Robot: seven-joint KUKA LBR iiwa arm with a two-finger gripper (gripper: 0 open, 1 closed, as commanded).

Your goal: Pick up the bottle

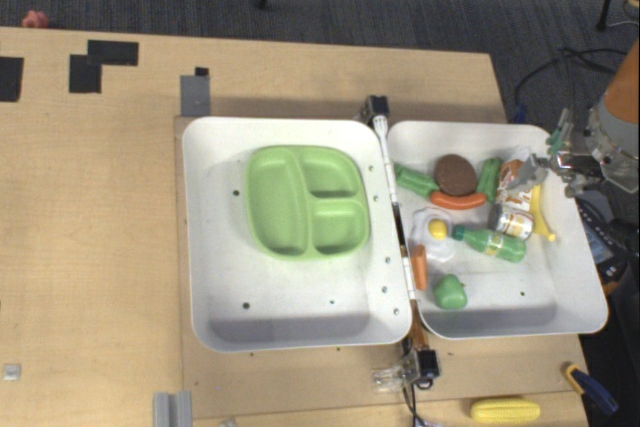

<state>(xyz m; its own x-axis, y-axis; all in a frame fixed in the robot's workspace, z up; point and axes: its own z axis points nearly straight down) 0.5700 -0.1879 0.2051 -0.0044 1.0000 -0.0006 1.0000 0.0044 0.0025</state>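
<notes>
The left bin holds a green divided tray at its centre. In the right bin the clutter sits mostly between nine and one o'clock: a green pepper at seven, a fried egg and small carrot toward nine, a sausage under a brown patty near eleven. The bottle, green with a pale label, lies on its side just right of the egg, cap toward nine o'clock, with a can touching it at one and a banana beyond. The gripper hangs over the bin's two-o'clock rim, gripping nothing; how far it is open I cannot tell. A good pick probably means straddling the bottle across its width, near its clearer six-o'clock flank, away from the can.
</notes>
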